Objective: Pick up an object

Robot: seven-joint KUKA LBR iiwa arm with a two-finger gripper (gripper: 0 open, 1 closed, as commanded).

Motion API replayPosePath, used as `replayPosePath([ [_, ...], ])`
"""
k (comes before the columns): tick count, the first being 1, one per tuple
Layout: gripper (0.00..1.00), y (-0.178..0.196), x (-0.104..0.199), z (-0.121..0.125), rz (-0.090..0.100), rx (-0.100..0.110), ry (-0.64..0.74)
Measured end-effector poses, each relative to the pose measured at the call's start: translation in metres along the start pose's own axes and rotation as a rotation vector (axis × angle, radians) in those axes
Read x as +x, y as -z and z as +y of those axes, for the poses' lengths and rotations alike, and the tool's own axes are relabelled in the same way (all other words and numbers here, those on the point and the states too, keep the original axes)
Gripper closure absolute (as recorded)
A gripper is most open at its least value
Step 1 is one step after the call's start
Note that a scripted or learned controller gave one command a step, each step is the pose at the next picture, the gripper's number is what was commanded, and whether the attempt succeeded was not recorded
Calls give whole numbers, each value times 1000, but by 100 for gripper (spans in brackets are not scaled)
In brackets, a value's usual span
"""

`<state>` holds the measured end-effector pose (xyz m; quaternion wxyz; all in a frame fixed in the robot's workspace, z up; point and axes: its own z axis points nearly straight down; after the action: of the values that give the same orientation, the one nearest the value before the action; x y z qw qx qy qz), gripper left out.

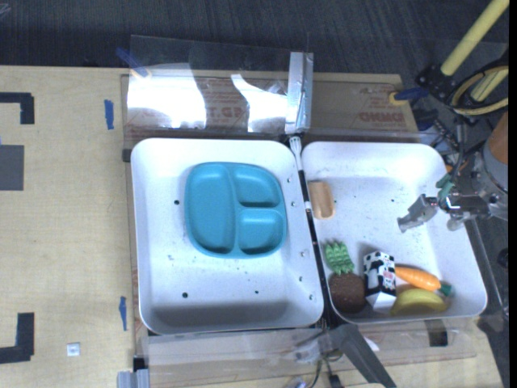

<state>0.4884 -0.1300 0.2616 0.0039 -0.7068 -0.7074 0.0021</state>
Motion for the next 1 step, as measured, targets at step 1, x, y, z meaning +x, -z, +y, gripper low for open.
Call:
replayPosePath([
  [1, 100, 7, -1, 0, 1, 5, -1],
])
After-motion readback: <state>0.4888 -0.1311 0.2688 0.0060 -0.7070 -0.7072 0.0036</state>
